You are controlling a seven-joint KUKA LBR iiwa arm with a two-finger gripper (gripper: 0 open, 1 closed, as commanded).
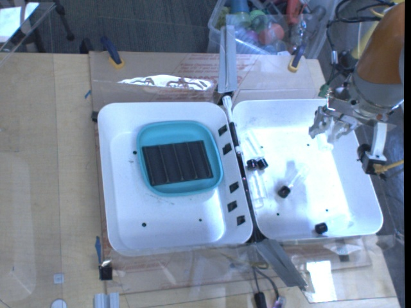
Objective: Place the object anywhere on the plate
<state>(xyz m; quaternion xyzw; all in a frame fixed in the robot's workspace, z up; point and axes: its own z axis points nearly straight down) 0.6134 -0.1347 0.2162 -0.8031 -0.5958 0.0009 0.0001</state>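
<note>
Small clear plastic piece with a black end (pixel 287 181) lies mid right white bin (pixel 359 204), long axis slanting, black end lower-left. Teal square plate (pixel 149 136) occupies left bin. Two-finger gripper (pixel 329 126) hovers near far-right rim, spread, unladen.

The arm enters from the right edge of the camera view, near the top — its orange band sits at the upper right corner, with the grey wrist section just below it. From the wrist the hand (pixel 326 128) points down and to the left, its pale metal fingers (pixel 317 124) low over the upper right part of the right-hand bin. Nothing shows between the fingers, which stand a little apart. Dark cables loop beside the wrist.
</note>
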